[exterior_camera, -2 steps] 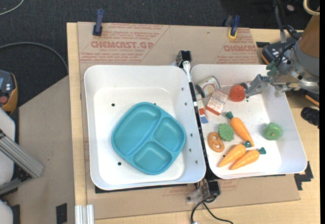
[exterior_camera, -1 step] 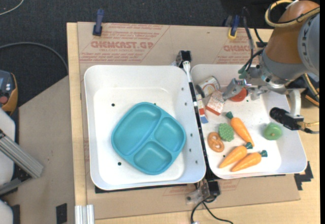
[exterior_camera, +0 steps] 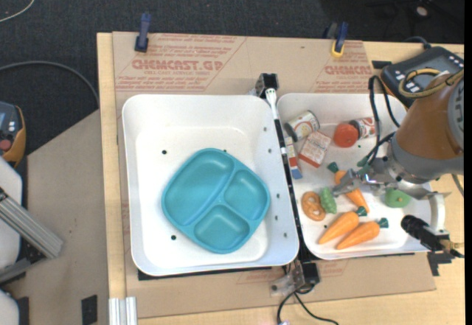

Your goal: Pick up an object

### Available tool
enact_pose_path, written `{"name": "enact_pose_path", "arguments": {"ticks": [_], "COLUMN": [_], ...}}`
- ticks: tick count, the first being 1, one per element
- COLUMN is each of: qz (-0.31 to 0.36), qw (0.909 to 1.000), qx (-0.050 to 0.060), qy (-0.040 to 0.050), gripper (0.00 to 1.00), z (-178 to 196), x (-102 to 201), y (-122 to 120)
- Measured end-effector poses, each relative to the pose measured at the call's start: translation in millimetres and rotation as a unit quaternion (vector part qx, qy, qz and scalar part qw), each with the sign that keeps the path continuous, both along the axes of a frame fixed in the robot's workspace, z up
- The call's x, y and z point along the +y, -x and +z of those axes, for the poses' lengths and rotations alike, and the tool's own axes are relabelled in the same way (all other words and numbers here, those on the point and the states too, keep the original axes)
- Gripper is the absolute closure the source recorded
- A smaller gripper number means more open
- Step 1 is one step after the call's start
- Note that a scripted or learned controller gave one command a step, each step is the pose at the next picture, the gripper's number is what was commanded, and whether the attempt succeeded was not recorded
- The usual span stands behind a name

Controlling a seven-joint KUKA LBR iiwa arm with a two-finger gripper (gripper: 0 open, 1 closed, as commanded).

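Right white bin (exterior_camera: pixel 324 100): two orange plastic carrots (exterior_camera: pixel 352 230) at front edge, red round toy (exterior_camera: pixel 344 134), small cartons. Gripper (exterior_camera: pixel 366 177) low over the bin's middle; jaw state cannot be told. Left white bin (exterior_camera: pixel 140 169): turquoise sectioned plastic tray (exterior_camera: pixel 214 200)

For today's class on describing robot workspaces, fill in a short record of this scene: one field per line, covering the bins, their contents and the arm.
left bin: holds a blue divided plate
right bin: holds toy food
carrots: two orange carrots lie side by side near the front edge
tomato: a red tomato near the back
small packets: a red and white box beside a can
pretzel: pretzel near the divider
arm: reaches in from the right, over the right bin
end effector: low among the toys; grip cannot be judged
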State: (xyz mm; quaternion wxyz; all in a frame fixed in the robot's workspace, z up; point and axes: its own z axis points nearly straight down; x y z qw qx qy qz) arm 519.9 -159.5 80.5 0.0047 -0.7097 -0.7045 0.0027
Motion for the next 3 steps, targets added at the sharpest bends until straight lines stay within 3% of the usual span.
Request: {"name": "enact_pose_path", "arguments": {"ticks": [1,2,3], "qz": [0.003,0.007,0.008], "qw": [1.0000,1.0000,0.9999], "qx": [-0.006,-0.006,-0.010], "qy": [0.0020,0.0032,-0.0005], "gripper": [1.00,1.00,1.00], "z": [15,4,111], "x": [2,63,145], "y": [-5,-73,-42]}}
